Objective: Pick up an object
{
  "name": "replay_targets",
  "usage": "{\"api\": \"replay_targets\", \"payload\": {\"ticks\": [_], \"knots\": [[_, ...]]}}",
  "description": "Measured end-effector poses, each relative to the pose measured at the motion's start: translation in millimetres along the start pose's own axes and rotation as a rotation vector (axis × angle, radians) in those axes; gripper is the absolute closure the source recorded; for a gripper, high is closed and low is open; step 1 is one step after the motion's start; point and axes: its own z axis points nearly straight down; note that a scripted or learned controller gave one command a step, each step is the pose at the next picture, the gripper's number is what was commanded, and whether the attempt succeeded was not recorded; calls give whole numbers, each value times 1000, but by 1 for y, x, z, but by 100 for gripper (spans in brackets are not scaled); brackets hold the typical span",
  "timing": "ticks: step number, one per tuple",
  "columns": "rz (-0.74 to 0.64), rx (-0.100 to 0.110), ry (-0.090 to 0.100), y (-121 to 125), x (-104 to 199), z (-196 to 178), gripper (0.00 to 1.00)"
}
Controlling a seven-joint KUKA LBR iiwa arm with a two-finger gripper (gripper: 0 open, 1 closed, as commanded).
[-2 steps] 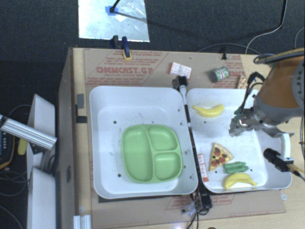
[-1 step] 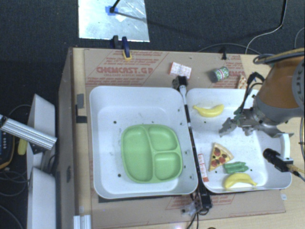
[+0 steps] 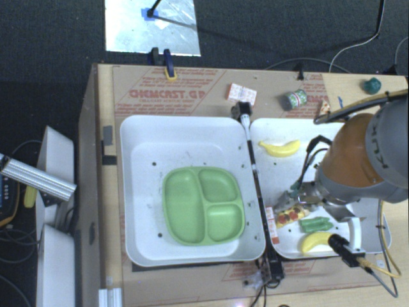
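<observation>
Green toy (image 3: 316, 223) just beside fingers (image 3: 300, 197)

arm (image 3: 383, 146): grey rounded casing | band (image 3: 348, 155): broad, orange, glossy | cable (image 3: 311, 152): thin black loop beside band | wrist: grey

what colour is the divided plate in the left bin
Light green, seen in the camera view: the divided plate has three compartments.
</observation>
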Motion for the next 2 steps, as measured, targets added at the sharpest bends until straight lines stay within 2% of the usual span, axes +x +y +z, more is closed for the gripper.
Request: {"api": "replay_targets", "payload": {"ticks": [1,2], "knots": [[0,-4,0,2,0,-11,100],[-3,-3,0,80,23,-101,100]]}}
